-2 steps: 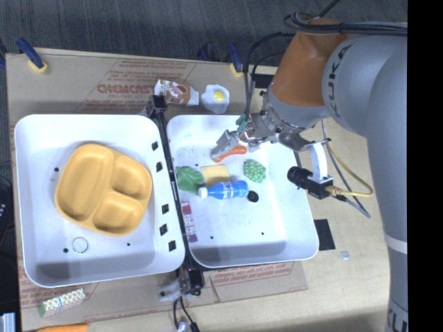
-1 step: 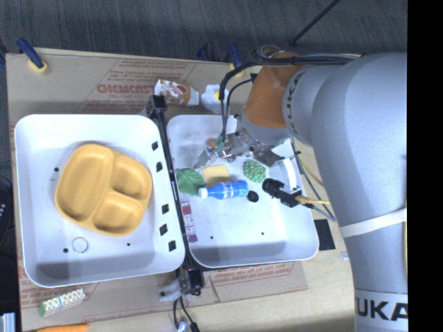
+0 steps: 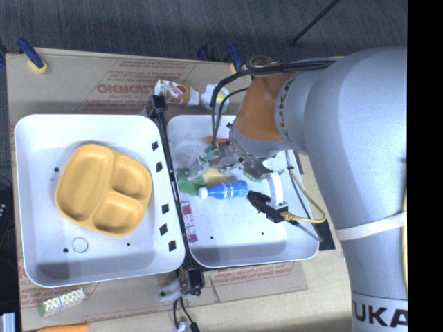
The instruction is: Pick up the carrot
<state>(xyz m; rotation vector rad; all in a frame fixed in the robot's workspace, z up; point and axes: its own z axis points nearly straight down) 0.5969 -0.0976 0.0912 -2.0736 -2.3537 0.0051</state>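
Note:
In the right bin (image 3: 239, 253) the arm's wrist hangs low over a cluster of items. A small orange piece with a green end, likely the carrot (image 3: 220, 142), peeks out at the wrist's left edge, mostly hidden by the arm. My gripper (image 3: 216, 160) is just below that piece, above a green item (image 3: 187, 182) and a yellowish item (image 3: 211, 178). A blue bottle with a white cap (image 3: 226, 190) lies on its side just in front of the gripper. Nothing can be made out between its tips.
The left bin (image 3: 41, 254) holds a yellow divided plate (image 3: 104, 188). A black connector with a cable (image 3: 268, 207) hangs over the right bin. A small packet (image 3: 173, 90) lies on the cardboard behind the bins. The arm's grey body covers the view's right side.

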